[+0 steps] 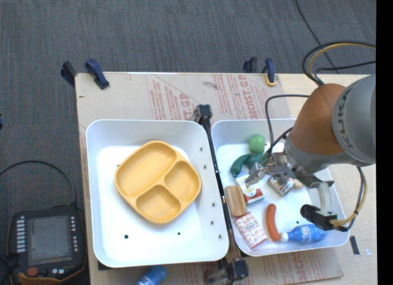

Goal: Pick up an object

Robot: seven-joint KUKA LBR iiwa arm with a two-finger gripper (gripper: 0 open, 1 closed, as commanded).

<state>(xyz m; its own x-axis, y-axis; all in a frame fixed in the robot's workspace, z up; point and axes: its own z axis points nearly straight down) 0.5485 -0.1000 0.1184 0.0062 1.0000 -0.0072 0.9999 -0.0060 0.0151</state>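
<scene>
Gripper [256,175], fingers' state indiscernible, above small carton [253,193] in right bin [344,238]: judged light, stiff, best pinched across narrow sides

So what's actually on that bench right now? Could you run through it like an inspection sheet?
Surface: cardboard-topped bench bearing left bin and right bin.
Job's things: right bin holds green toy, brown block, red packet, sausage, blue bottle, small carton.
Clutter: yellow tray in left bin; blue bottle top at the bench's front edge.
Claw: claw low over the right bin, beside the green toy.
Cables: yellow-black cable looping behind the arm.
Surroundings: grey carpet, pendant, blue clamps.
</scene>
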